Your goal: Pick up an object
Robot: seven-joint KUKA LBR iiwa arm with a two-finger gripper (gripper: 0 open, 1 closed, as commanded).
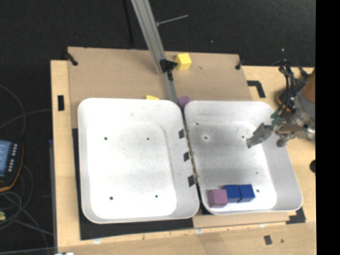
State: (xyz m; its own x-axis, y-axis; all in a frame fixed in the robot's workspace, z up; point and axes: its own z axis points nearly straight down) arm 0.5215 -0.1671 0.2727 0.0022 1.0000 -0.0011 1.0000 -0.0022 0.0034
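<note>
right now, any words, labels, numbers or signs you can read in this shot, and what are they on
None can be read.
Handheld device at the left edge: its screen glows blue, but whatever it shows is too small and blurred to read.
Purple block, blue blocks in the right bin, yellow block on the bench: plain faces, no print visible.
The claw and both bins: no label visible.

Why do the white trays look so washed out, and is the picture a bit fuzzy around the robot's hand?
In the camera view, overhead light bleaches the left bin and right bin almost flat white, with greyish smudges at their middles; the gripper is soft and blurred, its shape hard to read, while the blue blocks and purple block stay fairly crisp; the floor around the bench falls into near darkness.
</note>
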